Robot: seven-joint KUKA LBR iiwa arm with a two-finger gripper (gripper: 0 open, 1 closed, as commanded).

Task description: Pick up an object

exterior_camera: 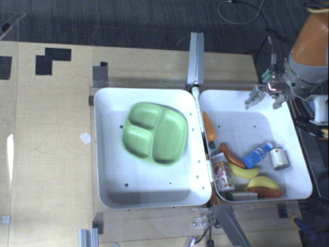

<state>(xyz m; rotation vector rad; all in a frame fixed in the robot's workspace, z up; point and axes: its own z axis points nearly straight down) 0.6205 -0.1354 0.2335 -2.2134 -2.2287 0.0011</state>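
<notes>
Camera view has the gripper (pixel 264 95) hovering with fingers spread and empty over the right white bin (pixel 295 138). Near that bin's front, the small blue plastic bottle (pixel 256 156) looks light, rigid and slippery; grasp across its round middle.

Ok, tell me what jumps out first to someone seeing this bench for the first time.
The big green divided plate lying alone in the left bin catches the eye first. Next comes the clutter along the near side of the right bin: a blue bottle, a yellow banana, a carrot by the dividing wall and a small can. The grey arm's gripper hangs over that bin's far right corner with its fingers spread, nothing between them.
</notes>
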